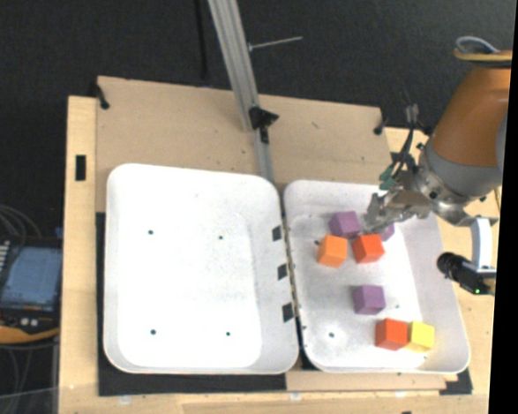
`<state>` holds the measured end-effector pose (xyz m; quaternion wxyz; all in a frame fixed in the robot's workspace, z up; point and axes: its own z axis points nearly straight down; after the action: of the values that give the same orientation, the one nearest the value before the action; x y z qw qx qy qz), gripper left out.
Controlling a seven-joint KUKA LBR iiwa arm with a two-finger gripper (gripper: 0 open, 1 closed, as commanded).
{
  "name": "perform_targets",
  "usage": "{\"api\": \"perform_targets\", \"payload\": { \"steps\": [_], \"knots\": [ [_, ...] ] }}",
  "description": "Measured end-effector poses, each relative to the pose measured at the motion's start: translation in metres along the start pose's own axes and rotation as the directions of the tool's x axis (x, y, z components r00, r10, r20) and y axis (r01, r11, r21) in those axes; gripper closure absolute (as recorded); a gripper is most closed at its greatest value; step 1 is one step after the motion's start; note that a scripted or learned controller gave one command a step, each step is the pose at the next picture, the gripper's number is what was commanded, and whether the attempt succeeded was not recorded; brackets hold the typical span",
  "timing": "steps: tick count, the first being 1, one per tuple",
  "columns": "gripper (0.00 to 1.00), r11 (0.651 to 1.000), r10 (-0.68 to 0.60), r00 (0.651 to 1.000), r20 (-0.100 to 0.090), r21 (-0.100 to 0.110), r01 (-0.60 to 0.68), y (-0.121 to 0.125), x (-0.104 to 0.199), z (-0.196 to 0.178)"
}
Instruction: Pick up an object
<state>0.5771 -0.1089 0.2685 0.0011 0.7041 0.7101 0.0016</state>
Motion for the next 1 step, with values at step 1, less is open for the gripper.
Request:
{"api": "perform_targets", "payload": {
  "steps": [1],
  "knots": [
    [1.00,1.000,0.003,1.000,0.002,0.001,-0.003,0.0203,0.0456,0.0108]
  ]
}}
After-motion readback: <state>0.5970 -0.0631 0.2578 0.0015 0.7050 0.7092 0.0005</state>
